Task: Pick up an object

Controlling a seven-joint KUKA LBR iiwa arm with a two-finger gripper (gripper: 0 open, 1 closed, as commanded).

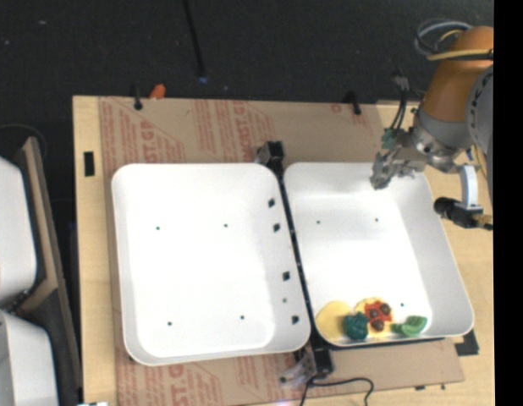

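Two shallow white plastic bins side by side on a cardboard-covered bench (202,125): left bin (202,260), right bin (371,244). Grey arm with orange band (454,83) reaching in from the right, two-finger gripper (382,176) hanging over the right bin's far edge; open or closed, impossible to tell. Clustered at the right bin's near edge, well apart from the gripper: flat pale yellow piece (332,318), teal lumpy object (355,327), red rounded object (377,311), small green object (411,324).

Dark floor (244,24) beyond a pale wooden bench (92,252); brown cardboard sheet (194,134) on it; white furniture (12,227) at left.
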